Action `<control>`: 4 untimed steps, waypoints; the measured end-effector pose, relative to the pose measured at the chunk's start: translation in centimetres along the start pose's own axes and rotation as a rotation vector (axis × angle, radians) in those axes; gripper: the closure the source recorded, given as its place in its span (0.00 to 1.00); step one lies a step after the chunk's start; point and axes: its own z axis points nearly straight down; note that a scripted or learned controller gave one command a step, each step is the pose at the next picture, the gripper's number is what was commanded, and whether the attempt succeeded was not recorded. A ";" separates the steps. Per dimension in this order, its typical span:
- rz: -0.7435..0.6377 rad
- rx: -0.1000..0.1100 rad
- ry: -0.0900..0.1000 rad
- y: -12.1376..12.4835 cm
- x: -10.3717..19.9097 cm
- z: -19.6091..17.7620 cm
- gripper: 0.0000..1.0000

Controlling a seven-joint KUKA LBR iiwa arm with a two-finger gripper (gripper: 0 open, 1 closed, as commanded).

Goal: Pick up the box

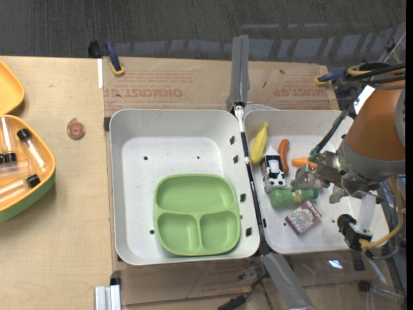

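Right bin (322, 243): box (302, 217) near front rim.

The right bin (274, 237) is crowded. The small pink box (302, 217) lies near the front, with bare white floor in front of it and on its right side. Just behind it, on the left, lies a green bottle (288, 196), so that side is tight. The pincer (313, 176) hangs over the bottle. More things fill the back left part: a black and white toy (274, 171), a banana (259, 143) and a carrot (284, 152). The left bin (129, 173) has lots of room at the back. A green plate (197, 215) with three parts takes up its front. A wall (248, 179) stands between the bins.
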 end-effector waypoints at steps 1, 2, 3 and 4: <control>0.073 0.000 0.000 -0.5 1.4 0.0 0.00; 0.018 0.003 -0.001 -1.2 3.4 0.1 0.00; -0.076 0.003 -0.002 -1.5 4.4 -0.6 0.00; -0.166 0.006 -0.002 -3.8 10.8 0.1 0.00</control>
